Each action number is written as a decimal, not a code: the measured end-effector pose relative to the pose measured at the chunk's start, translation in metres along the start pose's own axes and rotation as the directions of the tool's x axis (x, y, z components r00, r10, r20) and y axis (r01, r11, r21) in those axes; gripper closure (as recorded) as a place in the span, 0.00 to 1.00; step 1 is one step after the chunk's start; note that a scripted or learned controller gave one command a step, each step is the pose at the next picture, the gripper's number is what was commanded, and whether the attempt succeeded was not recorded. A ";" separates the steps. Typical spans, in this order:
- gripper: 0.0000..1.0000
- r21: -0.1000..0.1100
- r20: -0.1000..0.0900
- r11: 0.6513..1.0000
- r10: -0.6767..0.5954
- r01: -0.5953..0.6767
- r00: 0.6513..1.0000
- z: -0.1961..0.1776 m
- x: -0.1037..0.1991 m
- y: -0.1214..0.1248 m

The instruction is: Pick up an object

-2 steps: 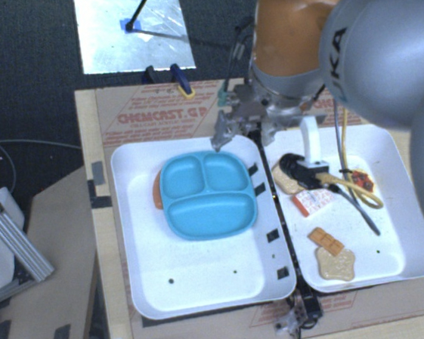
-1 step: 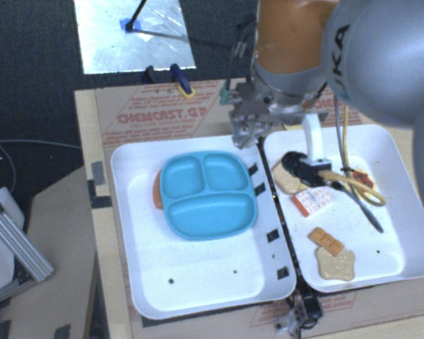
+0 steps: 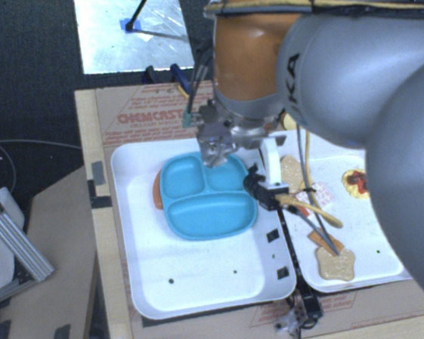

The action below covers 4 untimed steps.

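Observation:
A blue divided plate (image 3: 204,198) lies in the left bin (image 3: 203,287), with an orange thing (image 3: 157,191) sticking out from under its left edge. My gripper (image 3: 216,157) hangs over the plate's far rim, near the top middle compartment edge. The wrist and the big grey arm hide the fingertips. The right bin (image 3: 375,264) holds a tan flat piece (image 3: 337,264), a yellow stick-like utensil (image 3: 319,212), a pale flat piece (image 3: 294,172) and a small red and yellow item (image 3: 356,181).
The arm covers the upper right of the view and much of the right bin. A divider (image 3: 286,251) runs between the bins. Cardboard (image 3: 141,116) lies behind the bins, and a shiny sheet (image 3: 131,30) sits further back. A metal frame (image 3: 7,241) stands at the left.

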State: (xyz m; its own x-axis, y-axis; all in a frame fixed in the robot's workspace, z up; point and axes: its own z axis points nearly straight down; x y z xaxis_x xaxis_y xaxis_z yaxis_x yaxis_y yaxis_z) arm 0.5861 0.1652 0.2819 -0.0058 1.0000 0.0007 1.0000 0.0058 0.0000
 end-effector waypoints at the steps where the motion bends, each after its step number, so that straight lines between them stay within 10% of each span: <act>1: 1.00 0.003 0.001 1.000 0.007 -0.007 1.000 0.009 -0.026 -0.058; 2: 1.00 -0.016 -0.003 1.000 0.003 -0.003 1.000 -0.168 -0.057 -0.069; 3: 1.00 0.004 0.001 1.000 -0.001 0.001 1.000 -0.080 -0.032 -0.087; 4: 1.00 -0.005 -0.001 1.000 -0.005 0.005 1.000 -0.095 -0.033 -0.085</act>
State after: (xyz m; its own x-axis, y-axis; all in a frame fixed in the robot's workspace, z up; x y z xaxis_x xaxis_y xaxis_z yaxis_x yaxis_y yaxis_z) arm 0.5011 0.1317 0.3773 -0.0109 0.9999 0.0014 0.9999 0.0109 0.0045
